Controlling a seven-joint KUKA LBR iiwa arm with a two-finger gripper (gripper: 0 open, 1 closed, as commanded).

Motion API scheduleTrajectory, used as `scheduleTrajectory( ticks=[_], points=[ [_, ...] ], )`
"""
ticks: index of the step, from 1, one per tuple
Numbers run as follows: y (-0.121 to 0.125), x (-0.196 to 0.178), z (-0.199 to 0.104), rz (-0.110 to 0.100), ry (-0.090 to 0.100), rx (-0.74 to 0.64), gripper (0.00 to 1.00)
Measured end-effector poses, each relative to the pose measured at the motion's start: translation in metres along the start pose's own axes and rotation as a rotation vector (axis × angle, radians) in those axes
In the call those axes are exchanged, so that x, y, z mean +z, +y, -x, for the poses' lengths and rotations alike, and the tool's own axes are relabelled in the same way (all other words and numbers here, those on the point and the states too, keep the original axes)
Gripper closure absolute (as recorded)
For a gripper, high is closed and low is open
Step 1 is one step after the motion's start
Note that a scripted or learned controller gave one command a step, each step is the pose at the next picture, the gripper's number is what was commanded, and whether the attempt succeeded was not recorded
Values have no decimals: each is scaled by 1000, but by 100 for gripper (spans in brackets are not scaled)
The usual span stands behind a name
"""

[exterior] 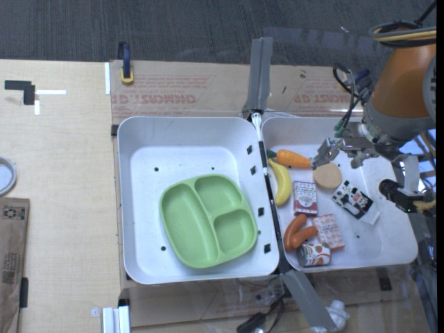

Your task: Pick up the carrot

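The carrot [292, 159] lies in the right bin [388, 259], upper left corner, beside the banana [280, 181]. My gripper [331, 155] hovers just right of it, fingers apparently apart and empty. I should approach across its middle, avoiding the banana.

Red "CHEMCAT" print — upside down (partly legible), cardboard sheet [182, 89] behind bins

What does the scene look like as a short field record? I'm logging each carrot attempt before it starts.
target: carrot, lying at the back left of the right bin
nearest neighbour: banana, just in front of it
tool: above the right bin, right of the carrot, holding nothing
left bin: holds a green divided plate
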State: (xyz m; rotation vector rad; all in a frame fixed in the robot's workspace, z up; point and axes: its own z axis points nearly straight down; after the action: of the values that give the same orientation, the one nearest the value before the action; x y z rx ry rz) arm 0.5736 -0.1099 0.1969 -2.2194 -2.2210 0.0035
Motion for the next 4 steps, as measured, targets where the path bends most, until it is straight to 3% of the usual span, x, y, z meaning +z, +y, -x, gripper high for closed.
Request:
scheduleTrajectory(
  ticks=[1, 2, 3, 4],
  points=[
    [37, 104, 4, 2, 0, -227, 0],
    [37, 94, 6, 4, -1, -222, 100],
    [37, 94, 5, 3, -1, -222, 0],
    [38, 85, 7, 5, -2, -218, 100]
  ],
)
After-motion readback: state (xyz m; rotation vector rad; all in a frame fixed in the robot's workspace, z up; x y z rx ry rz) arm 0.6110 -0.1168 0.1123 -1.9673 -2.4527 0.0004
